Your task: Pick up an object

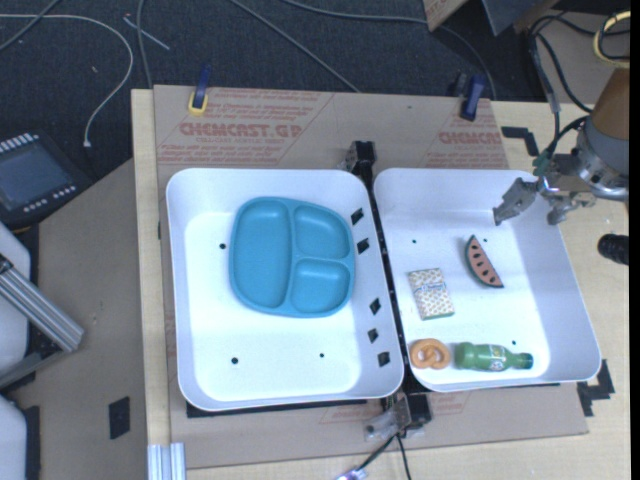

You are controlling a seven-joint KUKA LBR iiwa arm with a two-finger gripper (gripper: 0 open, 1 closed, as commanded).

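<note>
White plastic, two shallow bins side by side on a cardboard-covered bench (300, 118). Left bin (190, 298) carrying a blue divided plate (292, 256), lying flat, left of the centre divider. Right bin (560, 308) holding the pickable things: watermelon-slice toy (484, 261) near the middle, checkered packet (431, 293) just left and nearer, pretzel-like ring (429, 353) and green bottle (492, 357) on its side along the near wall, ring and bottle almost touching. All four loose and apart enough for a top-down grab, probably scattered that way for picking trials. Gripper (530, 200) hanging over the far right corner of the right bin, fingers spread, nothing between them; watermelon slice the closest candidate, just nearer and left. Arm entering from the right, mostly cut off by the frame edge, orange band barely in view. Gripper height over the bin floor hard to judge from this slanted view, possibly still well above. Packet print too small to read. Clamps and cables at the far edge, unrelated to the task.
</note>
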